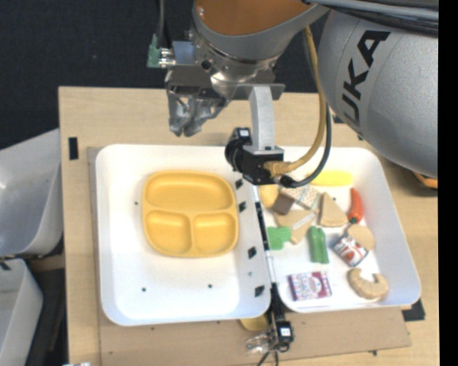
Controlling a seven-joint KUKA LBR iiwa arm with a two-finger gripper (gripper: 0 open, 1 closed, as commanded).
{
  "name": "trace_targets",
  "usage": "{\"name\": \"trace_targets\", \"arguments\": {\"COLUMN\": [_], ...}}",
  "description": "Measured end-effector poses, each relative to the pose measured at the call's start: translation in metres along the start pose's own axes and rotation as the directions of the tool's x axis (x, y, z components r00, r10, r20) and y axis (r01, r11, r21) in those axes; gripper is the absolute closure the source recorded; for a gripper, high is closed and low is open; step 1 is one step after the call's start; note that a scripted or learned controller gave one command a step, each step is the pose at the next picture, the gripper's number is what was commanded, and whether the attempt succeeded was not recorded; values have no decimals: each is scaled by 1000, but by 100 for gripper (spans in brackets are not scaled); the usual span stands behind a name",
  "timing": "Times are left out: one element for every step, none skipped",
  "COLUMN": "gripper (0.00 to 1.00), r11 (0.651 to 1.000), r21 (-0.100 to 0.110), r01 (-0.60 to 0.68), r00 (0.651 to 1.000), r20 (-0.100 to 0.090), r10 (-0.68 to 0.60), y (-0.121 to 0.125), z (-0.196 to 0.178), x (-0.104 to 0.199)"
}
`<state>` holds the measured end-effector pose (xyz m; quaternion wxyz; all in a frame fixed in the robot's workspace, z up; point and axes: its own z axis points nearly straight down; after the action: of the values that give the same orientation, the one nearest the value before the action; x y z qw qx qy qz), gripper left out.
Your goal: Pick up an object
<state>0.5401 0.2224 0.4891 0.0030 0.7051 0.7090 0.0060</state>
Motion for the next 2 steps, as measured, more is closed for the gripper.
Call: {"name": "trace_targets", "arguments": {"gripper": [100,100], "r11": [1000,1000], "r21": [14,10], "r01": [1,-1], "r00": [1000,1000], "r20": [4,4], "r10": [-1,1], "y": [-53,-50], "z": [1,-22], "x": [-23,0]}}
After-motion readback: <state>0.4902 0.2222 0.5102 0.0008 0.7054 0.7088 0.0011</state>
